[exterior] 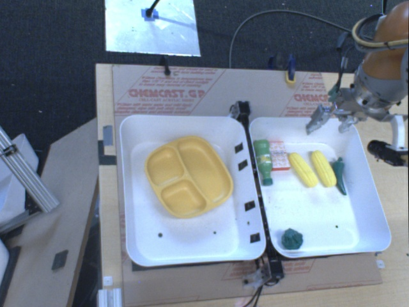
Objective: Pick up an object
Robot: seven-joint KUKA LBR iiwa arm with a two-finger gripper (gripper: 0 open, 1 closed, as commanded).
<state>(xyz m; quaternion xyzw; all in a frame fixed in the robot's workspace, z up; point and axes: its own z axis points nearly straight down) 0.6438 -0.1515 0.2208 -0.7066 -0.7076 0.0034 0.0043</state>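
Above the right bin (370, 197), the gripper (332, 121) hangs spread and empty; the corn (323, 168) below lies ungrasped, so picking remains.

In the right bin (358, 229) you have a green bottle (262, 162) lying flat by the left wall, with a small red and white box (278, 156) touching it. Two yellow corn cobs (303, 169) (323, 168) lie side by side, a dark green pepper (339, 175) beside them. A green broccoli (293, 238) sits alone near the front edge.
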